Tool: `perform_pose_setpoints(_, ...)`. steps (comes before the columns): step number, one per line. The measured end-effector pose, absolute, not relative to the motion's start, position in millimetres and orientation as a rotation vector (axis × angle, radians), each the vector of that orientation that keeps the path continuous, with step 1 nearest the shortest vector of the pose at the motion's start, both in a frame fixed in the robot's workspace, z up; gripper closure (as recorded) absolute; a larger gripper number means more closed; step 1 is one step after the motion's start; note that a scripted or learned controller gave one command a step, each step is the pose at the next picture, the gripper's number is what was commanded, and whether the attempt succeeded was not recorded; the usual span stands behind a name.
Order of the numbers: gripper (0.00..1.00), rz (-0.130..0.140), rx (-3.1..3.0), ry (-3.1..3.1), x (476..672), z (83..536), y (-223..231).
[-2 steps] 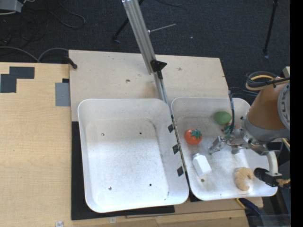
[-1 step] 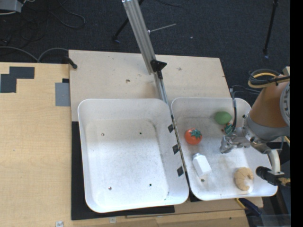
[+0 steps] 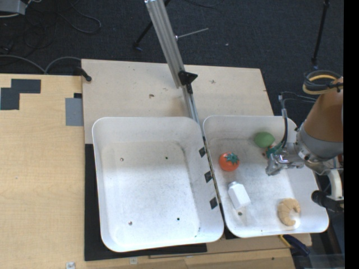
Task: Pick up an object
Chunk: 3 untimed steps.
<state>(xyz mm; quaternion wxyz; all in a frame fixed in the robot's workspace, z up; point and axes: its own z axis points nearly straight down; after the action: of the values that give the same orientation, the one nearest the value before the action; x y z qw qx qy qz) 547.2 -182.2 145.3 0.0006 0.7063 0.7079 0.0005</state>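
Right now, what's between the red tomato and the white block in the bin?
Nothing. In the camera view, the tomato sits apart from the white block, with just bare floor of the right bin between them.

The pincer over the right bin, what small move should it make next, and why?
Probably a short shift toward the round green object and then down onto it. The pincer hangs in the right-hand shallow white bin just beside that object, nothing visible in its grip. The red tomato-like ball, white block and tan pastry-shaped piece lie farther off.
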Motion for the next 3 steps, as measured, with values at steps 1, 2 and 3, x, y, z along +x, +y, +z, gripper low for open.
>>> perform_pose_setpoints(1,1.0,0.003,2.219,2.22,548.1,198.3,-183.2)
perform_pose_setpoints(2,1.0,-0.003,2.223,2.224,539.0,195.3,-127.4)
perform_pose_setpoints(3,1.0,0.001,2.219,2.228,539.6,208.8,-80.7)
